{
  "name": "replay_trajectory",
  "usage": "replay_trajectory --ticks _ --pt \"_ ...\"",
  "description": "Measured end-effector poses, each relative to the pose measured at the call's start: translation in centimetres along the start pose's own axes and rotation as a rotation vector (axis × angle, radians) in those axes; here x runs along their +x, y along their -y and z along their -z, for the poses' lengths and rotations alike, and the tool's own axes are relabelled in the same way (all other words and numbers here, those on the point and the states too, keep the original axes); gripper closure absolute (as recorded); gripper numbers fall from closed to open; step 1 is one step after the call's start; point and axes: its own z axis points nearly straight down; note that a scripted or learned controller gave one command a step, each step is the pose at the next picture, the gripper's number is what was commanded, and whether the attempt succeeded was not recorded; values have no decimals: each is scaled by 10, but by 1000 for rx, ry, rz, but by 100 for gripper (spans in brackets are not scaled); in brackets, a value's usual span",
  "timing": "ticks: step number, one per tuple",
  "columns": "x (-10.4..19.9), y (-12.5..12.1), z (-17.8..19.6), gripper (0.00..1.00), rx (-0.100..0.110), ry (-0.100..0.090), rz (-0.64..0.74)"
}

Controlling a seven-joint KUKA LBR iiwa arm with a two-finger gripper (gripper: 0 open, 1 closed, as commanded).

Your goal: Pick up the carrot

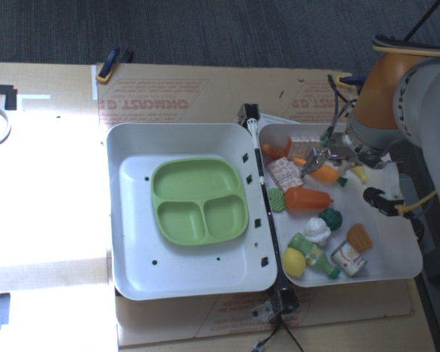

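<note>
Clutter is the risk: the carrot (306, 199) lies in the right bin (396, 259) just beside a patterned packet (284, 173), broccoli (330, 218) and a small orange piece (324, 173), so the claw (319, 158), whose opening I cannot tell, may grab a neighbour. Pale tabletop (44, 189); 2 white bins, the left bin (125, 218) holding a green tray (199, 200).

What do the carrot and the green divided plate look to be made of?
Carrot: probably moulded plastic toy food, with a smooth, even orange surface and a green end. Green plate: likely matte plastic, one uniform colour with soft rounded compartment walls. Neither is certain from this view.
</note>
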Motion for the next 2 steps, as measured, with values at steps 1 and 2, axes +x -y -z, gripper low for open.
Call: replay_trajectory --ticks 1,2 --pt "0 3 6 100 13 -2 0" --pt "33 -29 115 100 -1 1 -207"
